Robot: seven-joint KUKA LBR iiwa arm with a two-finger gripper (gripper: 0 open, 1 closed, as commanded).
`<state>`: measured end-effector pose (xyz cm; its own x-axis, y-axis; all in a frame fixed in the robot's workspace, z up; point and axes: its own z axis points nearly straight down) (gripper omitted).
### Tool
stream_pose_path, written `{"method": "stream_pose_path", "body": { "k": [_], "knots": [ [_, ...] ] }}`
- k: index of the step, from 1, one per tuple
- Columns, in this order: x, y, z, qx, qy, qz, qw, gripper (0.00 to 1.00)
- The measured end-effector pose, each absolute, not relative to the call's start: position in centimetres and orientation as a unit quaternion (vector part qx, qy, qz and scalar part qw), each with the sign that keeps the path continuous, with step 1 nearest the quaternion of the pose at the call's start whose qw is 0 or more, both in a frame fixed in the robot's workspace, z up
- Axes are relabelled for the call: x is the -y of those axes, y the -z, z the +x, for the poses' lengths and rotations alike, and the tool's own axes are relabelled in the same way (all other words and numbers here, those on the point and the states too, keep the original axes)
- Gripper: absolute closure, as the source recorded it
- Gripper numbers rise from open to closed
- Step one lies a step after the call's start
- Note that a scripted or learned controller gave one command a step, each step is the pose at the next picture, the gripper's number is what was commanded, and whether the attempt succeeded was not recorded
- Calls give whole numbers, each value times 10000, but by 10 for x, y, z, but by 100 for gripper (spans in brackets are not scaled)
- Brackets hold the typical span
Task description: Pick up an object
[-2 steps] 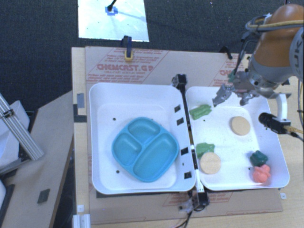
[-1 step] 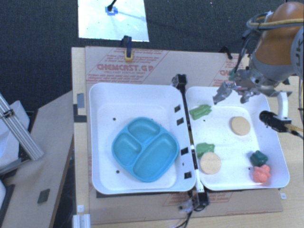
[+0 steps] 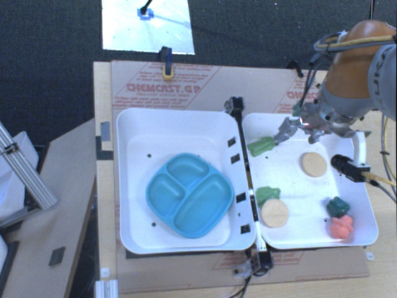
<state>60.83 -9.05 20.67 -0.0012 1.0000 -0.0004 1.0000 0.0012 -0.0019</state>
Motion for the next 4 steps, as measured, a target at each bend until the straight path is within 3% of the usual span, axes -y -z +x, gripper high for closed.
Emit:
{"method": "stream_pose_path", "body": {
  "k": [2,3,4],
  "knots": [
    [88,-104,601,7075,-8,-7068,12,0],
    [89,-118,603,7074,3,-7068,-8,100],
    [95,-179,600,7069,17,-7073,-23,100]
  ]
}}
